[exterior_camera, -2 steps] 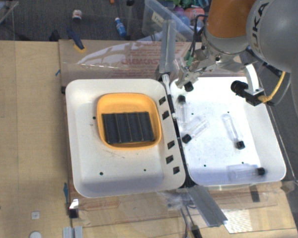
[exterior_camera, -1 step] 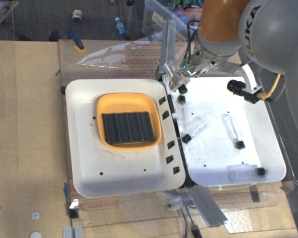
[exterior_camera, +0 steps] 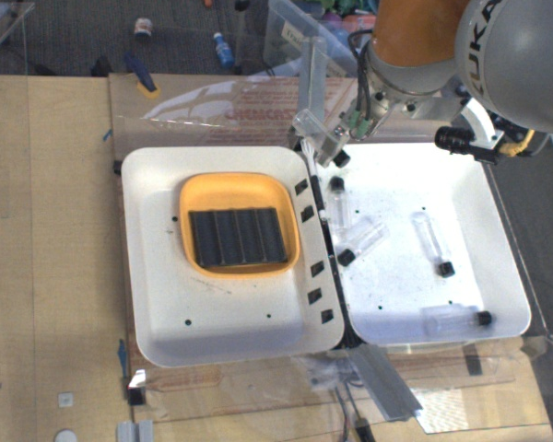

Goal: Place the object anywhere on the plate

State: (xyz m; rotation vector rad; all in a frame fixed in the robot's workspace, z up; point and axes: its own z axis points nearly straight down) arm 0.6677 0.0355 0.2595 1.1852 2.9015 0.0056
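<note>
— Two bins on the table (exterior_camera: 46,247), yes? Where's the plate?

— Left bin (exterior_camera: 157,330), near its middle: an orange plate (exterior_camera: 240,188) with a dark ribbed block (exterior_camera: 238,238) lying on it.

— And the objects?

— Clear tubes with black caps in the right bin (exterior_camera: 498,238). One (exterior_camera: 433,243) near the centre, one (exterior_camera: 361,241) at nine o'clock by the divider, another (exterior_camera: 456,319) at five o'clock.

— The end effector (exterior_camera: 334,147)?

— At eleven o'clock of the right bin, above the divider's far end. Its fingers look slightly spread, nothing between them, though I can't be sure from here.
</note>
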